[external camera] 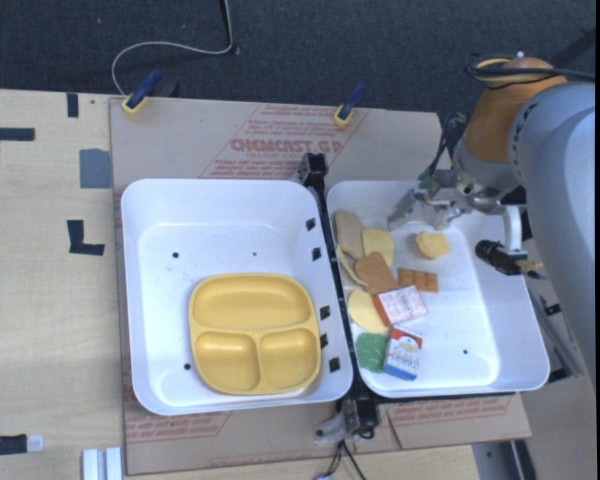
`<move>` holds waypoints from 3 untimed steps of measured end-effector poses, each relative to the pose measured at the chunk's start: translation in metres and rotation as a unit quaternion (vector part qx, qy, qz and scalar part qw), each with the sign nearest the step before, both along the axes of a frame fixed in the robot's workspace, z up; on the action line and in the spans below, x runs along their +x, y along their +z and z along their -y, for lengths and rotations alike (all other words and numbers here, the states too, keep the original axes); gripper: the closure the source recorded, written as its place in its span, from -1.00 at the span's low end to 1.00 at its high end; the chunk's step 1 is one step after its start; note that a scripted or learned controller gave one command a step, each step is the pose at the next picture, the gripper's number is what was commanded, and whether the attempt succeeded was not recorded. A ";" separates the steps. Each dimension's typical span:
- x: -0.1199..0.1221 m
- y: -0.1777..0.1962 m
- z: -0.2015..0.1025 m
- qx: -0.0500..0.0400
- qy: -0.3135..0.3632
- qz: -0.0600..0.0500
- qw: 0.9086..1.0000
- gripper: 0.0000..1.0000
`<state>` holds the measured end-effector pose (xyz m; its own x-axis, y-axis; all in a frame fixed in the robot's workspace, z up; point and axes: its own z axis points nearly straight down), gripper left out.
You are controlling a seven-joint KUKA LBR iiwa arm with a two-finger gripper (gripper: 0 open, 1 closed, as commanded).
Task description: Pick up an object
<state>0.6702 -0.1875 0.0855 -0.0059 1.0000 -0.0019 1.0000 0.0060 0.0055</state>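
While the grey arm (pixel 540 158) with its orange band reaches in from the right, its gripper (pixel 427 205) hangs over the far part of the right bin (pixel 510 363), and its fingers stand apart with nothing between them. One slim finger (pixel 404 206) slants down toward the left, its tip above bare white floor. Just beside the gripper, on its near side, lies a small yellow lump (pixel 432 244), close to the fingers but not between them. The rest of the objects crowd the left side of this bin, along the wall it shares with its neighbour: a pale tan oval piece (pixel 348 232) at the far end, a yellow square piece (pixel 378 244) touching it, a brown slab (pixel 374 271) overlapping both, and a small orange-brown cracker (pixel 418 280) a little to the right of the slab. Nearer the camera sit a yellow round piece (pixel 364 311), a white and red packet (pixel 404 305) leaning on it, a green piece (pixel 371 351), and a white carton with red and blue print (pixel 403 355) just beside the green one. In the left bin (pixel 220 208) a yellow divided tray (pixel 255 331) rests toward the near side, three compartments showing.
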 end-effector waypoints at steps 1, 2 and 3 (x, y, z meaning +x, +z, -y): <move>-0.039 0.002 0.019 0.000 -0.003 0.000 1.000 -1.00; -0.038 0.012 0.019 -0.001 -0.002 0.000 1.000 1.00; -0.049 0.079 -0.035 0.002 -0.001 -0.002 1.000 1.00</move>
